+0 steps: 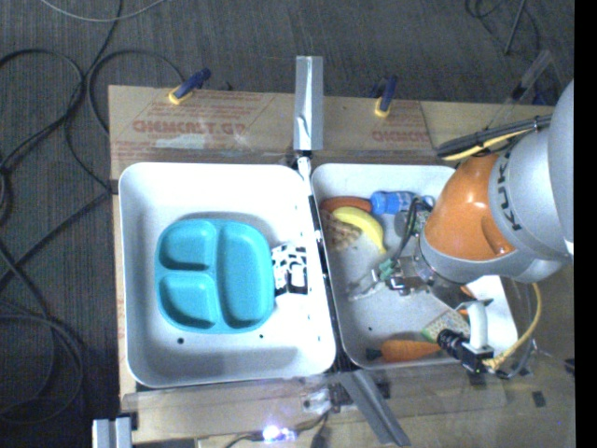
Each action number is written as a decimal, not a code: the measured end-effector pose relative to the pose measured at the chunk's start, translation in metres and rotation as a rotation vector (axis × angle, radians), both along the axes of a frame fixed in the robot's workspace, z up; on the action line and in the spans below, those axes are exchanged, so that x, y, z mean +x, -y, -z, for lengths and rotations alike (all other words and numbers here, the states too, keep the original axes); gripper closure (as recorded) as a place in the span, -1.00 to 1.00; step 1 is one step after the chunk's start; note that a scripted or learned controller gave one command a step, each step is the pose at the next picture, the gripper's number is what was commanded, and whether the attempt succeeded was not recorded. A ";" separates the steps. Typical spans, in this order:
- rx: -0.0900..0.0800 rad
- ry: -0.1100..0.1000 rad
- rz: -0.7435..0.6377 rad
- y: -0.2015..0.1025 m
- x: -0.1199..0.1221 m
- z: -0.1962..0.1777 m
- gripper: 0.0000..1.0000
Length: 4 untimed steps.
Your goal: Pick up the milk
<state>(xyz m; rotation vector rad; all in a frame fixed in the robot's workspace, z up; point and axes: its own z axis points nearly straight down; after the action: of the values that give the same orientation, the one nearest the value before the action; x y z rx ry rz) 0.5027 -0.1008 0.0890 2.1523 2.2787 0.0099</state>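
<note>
White bins: two shallow trays side by side on a cardboard-covered bench [187, 119], seen from above at a slant.
Left bin [140, 343]: holds a light blue divided plate [216, 273] with three compartments.
Milk [290, 268]: a small black-and-white patterned carton lies in the left bin, just beside the plate's right edge and close to the wall between the bins.
Right bin [373, 329]: carries a yellow banana [359, 224] near the back, with a reddish-brown item behind it, a blue bottle [393, 202] next to it, and an orange carrot [410, 350] by the front wall.
Arm [485, 217]: grey with an orange band, reaching in from the right over the right bin.
Gripper [384, 273]: low over the middle of the right bin, well apart from the milk; whether it is apart or together, I cannot tell.
</note>
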 end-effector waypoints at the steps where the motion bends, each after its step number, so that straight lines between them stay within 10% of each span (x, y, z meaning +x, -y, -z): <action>1: -0.003 -0.010 -0.041 -0.046 0.050 -0.236 -1.00; 2: -0.007 -0.011 -0.041 -0.046 0.050 -0.245 1.00; 3: -0.002 -0.013 -0.084 -0.066 0.066 -0.195 1.00; 4: -0.004 -0.010 -0.384 -0.014 -0.018 -0.244 1.00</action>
<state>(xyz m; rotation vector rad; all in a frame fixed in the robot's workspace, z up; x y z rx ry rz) 0.4843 -0.0868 0.3329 1.6813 2.6523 -0.0035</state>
